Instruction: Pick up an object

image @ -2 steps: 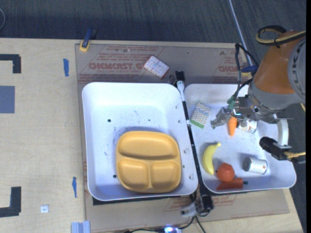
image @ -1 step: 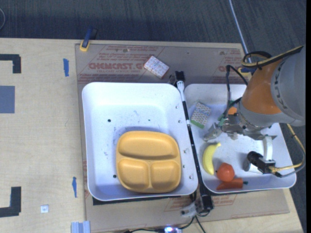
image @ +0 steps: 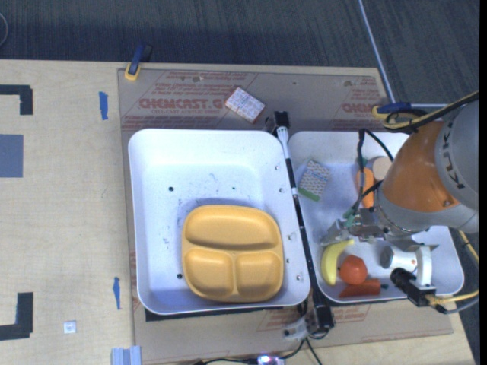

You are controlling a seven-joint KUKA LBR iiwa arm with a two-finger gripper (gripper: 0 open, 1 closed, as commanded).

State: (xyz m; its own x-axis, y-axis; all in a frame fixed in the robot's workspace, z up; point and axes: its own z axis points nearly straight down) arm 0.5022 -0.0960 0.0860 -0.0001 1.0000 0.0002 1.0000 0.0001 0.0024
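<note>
My gripper [image: 356,230] hangs low in the right bin [image: 450,278], under the grey wrist with its orange band [image: 415,179]. Just below and left of it lies a yellow banana [image: 332,260]. A red round fruit [image: 352,270] sits against the banana, with a red-orange piece [image: 360,288] at the bin's front wall. A grey-green speckled sponge [image: 313,179] rests at the bin's back left. An orange carrot-like piece [image: 368,185] is partly hidden behind the arm. Whether anything is in the gripper is not visible.
The left bin [image: 160,173] holds a yellow divided plate [image: 232,252] at its front. A small patterned card [image: 244,104] lies on the cardboard behind the bins. Cables run along the right bin's back and right side.
</note>
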